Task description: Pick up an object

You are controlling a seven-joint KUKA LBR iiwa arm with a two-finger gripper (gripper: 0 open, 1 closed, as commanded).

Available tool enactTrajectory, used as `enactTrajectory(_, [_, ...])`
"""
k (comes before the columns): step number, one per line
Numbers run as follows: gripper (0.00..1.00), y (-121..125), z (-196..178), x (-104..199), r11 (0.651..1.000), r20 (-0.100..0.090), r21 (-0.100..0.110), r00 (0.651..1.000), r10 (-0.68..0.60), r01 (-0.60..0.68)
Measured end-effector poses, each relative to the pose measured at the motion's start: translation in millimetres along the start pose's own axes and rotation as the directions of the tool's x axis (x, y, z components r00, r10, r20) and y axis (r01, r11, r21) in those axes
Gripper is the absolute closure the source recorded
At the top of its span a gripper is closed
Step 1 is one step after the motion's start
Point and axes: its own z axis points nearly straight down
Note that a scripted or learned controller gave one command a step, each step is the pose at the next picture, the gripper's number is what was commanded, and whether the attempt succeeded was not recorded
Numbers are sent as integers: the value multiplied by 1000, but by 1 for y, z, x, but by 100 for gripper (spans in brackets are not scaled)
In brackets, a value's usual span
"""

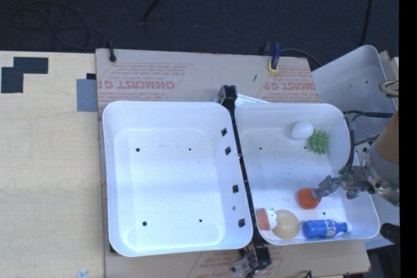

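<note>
Nearest the camera, along the front wall of the right-hand shallow white plastic bin (355, 231), lie a small blue plastic bottle with a white label (325, 228) on its side and, just to its left, a cream-coloured rounded toy with an orange end (279, 222). Just behind them a small red-orange ball (309, 198) sits on the bin floor, and the claw (324, 190) reaches in from the right with its tip touching or just beside the ball's upper right edge. Whether the claw is spread or clenched cannot be told from this slant, and nothing can be seen between its fingers, so the ball should not be counted as held. The ball seems the likely target. To do this step well, the claw should be centred over the ball, not at its edge, and lowered until the fingers straddle its widest part, since a round thing squeezed off-centre is apt to roll or squirt away toward the bottle. Farther back, near the bin's rear wall, a white egg-shaped object (301, 131) rests just beside a small green leafy toy (318, 141), well apart from the claw. The left-hand white bin (114, 140) lies alongside, on the cardboard-covered bench (163, 78).
</note>
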Motion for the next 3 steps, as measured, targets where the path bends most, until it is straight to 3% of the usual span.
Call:
enactTrajectory(1, [100,1,-13,-1,1000,1,-3,1000,2,-2])
enactTrajectory(2, [0,0,-12,-2,1000,1,-3,1000,5,-5])
enactTrajectory(3, [0,0,-12,-2,1000,1,-3,1000,5,-5])
